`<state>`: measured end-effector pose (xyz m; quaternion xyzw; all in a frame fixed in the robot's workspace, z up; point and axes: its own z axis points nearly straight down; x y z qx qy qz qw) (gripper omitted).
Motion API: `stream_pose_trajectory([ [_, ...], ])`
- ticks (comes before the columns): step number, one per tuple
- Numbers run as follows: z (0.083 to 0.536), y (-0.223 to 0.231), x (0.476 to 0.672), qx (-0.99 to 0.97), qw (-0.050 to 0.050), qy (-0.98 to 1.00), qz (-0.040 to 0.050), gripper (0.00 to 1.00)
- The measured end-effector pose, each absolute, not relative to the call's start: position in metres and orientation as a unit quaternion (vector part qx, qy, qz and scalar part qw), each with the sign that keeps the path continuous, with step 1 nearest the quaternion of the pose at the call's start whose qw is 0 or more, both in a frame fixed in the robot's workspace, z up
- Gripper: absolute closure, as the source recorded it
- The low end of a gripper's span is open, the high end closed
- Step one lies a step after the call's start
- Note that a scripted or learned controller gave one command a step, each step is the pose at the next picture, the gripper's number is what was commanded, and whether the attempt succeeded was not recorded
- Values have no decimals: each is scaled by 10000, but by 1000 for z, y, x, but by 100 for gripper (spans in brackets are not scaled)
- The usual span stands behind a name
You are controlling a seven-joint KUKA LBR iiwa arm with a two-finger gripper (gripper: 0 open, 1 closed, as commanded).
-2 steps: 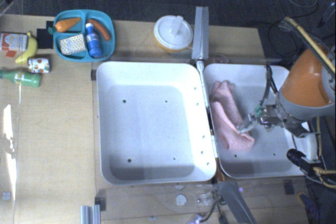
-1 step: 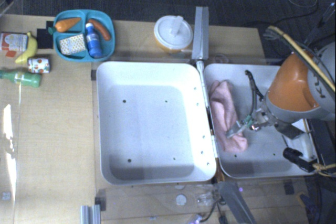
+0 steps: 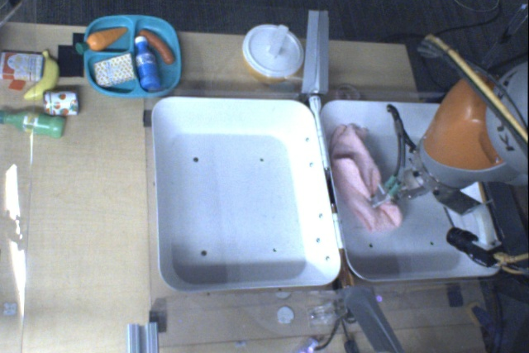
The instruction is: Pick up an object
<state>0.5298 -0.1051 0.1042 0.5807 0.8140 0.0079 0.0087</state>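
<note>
A soft pink cloth [image 3: 357, 175], rumpled into a long fold, lies along the left wall of the right bin [image 3: 430, 256]. The claw [image 3: 388, 193] sits at the cloth's four o'clock edge; whether it is clenched or released, I cannot tell.

The arm [image 3: 483, 136] at the right of the scene is grey, with a broad, smooth orange band [image 3: 459, 131] shaped like a rounded cone that narrows toward the wrist, and below it a grey collar rings the wrist. A yellow-tan cable [image 3: 479, 87] with a dark line beside it runs slantwise over the top of the orange part, and further black cables hang at the far right. From the wrist a thin dark metal assembly [image 3: 402, 169] reaches left, with a small greenish-teal part [image 3: 393, 190] near its tip, and a black knob-like fitting [image 3: 464, 242] sits on the near side.
</note>
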Motion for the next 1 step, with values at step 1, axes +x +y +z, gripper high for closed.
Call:
stream_pose_trajectory([
  [1, 183, -51, 562, 6155, 2, 7882, 2, 100],
])
